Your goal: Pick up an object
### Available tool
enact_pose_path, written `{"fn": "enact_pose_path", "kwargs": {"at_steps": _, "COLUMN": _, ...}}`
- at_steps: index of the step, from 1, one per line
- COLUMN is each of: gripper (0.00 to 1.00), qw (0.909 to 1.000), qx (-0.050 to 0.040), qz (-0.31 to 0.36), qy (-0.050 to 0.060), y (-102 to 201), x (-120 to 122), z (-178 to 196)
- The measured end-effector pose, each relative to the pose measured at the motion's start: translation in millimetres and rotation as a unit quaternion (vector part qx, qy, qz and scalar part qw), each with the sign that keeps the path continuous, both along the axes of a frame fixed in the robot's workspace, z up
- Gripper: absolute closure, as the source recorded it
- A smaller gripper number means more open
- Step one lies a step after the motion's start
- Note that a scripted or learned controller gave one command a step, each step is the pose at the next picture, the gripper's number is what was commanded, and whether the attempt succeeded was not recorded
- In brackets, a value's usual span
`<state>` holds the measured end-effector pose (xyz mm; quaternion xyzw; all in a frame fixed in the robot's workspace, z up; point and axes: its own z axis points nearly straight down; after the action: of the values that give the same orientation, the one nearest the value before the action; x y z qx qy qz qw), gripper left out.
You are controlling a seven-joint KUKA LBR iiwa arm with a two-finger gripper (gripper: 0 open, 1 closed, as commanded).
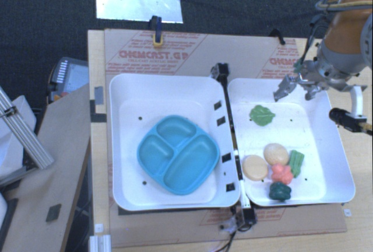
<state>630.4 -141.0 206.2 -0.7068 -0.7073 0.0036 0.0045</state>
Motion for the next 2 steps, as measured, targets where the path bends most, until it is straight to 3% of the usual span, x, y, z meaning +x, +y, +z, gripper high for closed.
{"fn": "enact_pose_path", "kwargs": {"at_steps": 1, "gripper": 0.0, "qw": 1.0, "qx": -0.0009, "qz": 0.001, "qy": -0.006, "y": 0.2, "x": 2.8, "z": 8.1}}
{"fn": "enact_pose_path", "kwargs": {"at_steps": 2, "gripper": 0.0, "qw": 1.0, "qx": -0.0008, "qz": 0.002, "qy": -0.006, "y": 8.8, "x": -0.3, "z": -38.3}}
